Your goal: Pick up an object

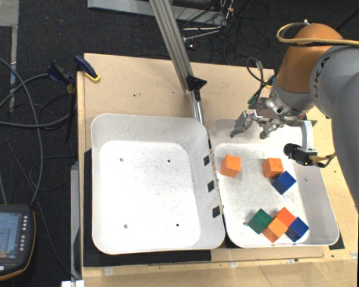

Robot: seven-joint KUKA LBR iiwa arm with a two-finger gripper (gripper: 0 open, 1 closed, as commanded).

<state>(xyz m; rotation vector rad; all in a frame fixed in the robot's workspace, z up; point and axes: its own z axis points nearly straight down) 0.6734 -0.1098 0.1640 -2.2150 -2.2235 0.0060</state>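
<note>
I see the tool [250, 129] spread apart, holding nothing, above the right bin's [324, 201] far edge. 2 orange cubes [230, 165] and a blue one [283, 182] sit nearby below it.

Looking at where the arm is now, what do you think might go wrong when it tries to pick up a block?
1. The green block, two orange blocks and a blue block sit packed together near the right bin's front edge; the fingers might not fit between them, or may shove neighbours.
2. The orange block and blue block beside it touch, so one may drag the other.
3. The gripper hovers by the bin's far rim, away from every block.
</note>
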